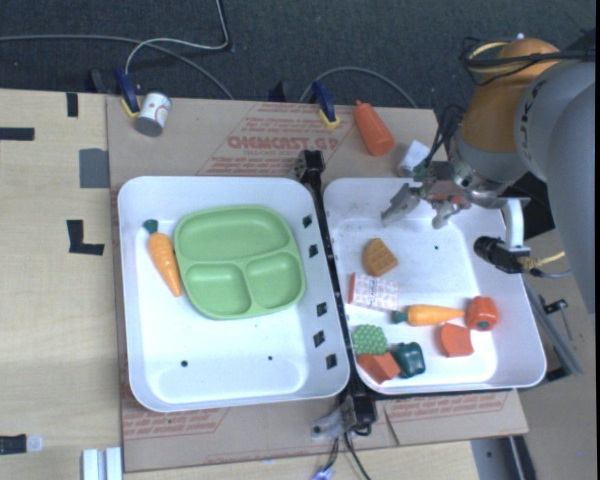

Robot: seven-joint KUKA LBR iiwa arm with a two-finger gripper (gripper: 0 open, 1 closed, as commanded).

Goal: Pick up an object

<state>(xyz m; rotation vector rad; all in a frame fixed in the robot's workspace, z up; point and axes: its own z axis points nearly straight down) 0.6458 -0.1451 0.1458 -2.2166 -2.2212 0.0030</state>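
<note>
I am seeing the hand hovering open and empty over the right bin. The brown bread piece is lying just below it, looking light and rigid; I am judging its flat sides the best hold.

right bin: top half bare | toys crowd its lower half | left bin: green tray fills centre
</note>
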